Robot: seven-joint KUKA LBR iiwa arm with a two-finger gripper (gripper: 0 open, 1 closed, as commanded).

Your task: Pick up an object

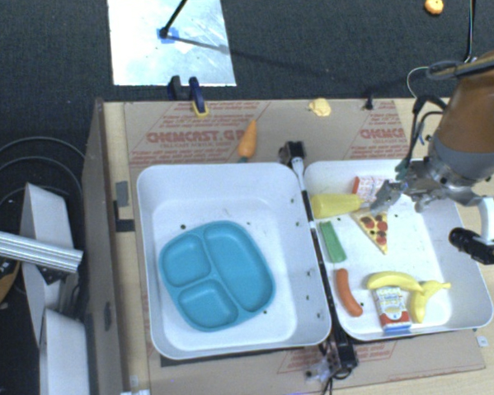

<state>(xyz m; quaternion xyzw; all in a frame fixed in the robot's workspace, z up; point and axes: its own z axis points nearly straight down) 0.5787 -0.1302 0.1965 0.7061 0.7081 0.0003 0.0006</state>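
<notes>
- The arm [475,131] enters from 3 o'clock and ends over the upper half of the right bin [467,305].
- The gripper [393,195] sits near the bin's 12 o'clock rim. Whether its jaws are spread or pressed together cannot be told, and nothing is seen between them.
- Just beside the gripper, at its 10 o'clock, lies a small red-and-white packet [365,185].
- A yellow wedge [335,204] lies at the gripper's 9 o'clock, with its wide end close to the divider between the bins.
- A pizza slice [375,229] lies at the gripper's 7 o'clock, near it but apart.
- A green stick [333,241] runs along the bin's 9 o'clock wall, below the wedge.
- An orange sausage [348,291] lies toward 7 o'clock in the bin, near the left wall.
- A banana [404,285] rests at 6 o'clock, touching the top of a red-labelled carton [390,306] that reaches almost to the lower rim.
- Open floor in the right bin lies toward 3 o'clock, between the pizza slice and the right rim.
- The left bin [168,188] holds a blue divided tray [216,273] at its centre, with bare floor on all sides of it, widest toward 12 o'clock.
- An orange carrot [247,140] lies on the cardboard outside the left bin, at its 1 o'clock corner.
</notes>
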